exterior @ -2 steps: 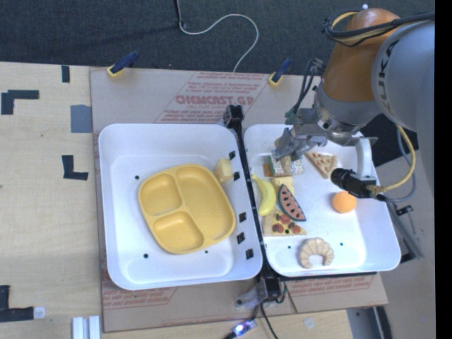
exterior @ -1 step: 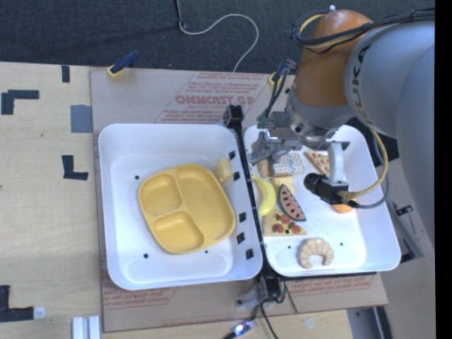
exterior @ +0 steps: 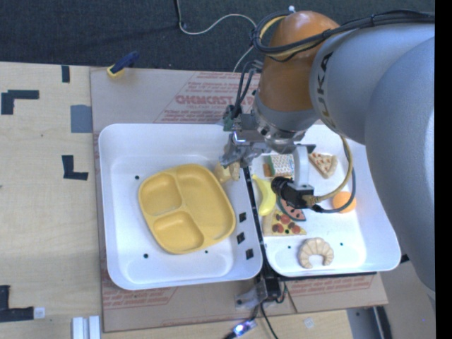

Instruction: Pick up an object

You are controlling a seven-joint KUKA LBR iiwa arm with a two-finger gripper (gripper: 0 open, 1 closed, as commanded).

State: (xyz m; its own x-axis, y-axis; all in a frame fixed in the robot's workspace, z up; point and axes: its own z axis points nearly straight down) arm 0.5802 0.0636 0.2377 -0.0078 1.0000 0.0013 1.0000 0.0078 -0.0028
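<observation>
Two white bins (exterior: 113, 189) on cardboard-covered bench (exterior: 141, 97), dark floor beyond

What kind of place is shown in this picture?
Probably a robotics lab bench set up for picking tests. A grey KUKA arm reaches over two shallow white bins on cardboard. One holds a yellow divided plate; the other holds toy food, such as a croissant and a banana.

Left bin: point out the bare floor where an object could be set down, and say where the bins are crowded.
In the left bin, bare floor runs along the far wall and left wall around the yellow tray, plus a strip at the near wall. The right bin is crowded: banana, croissant, pizza slice, orange, with the hand over the divider.
</observation>
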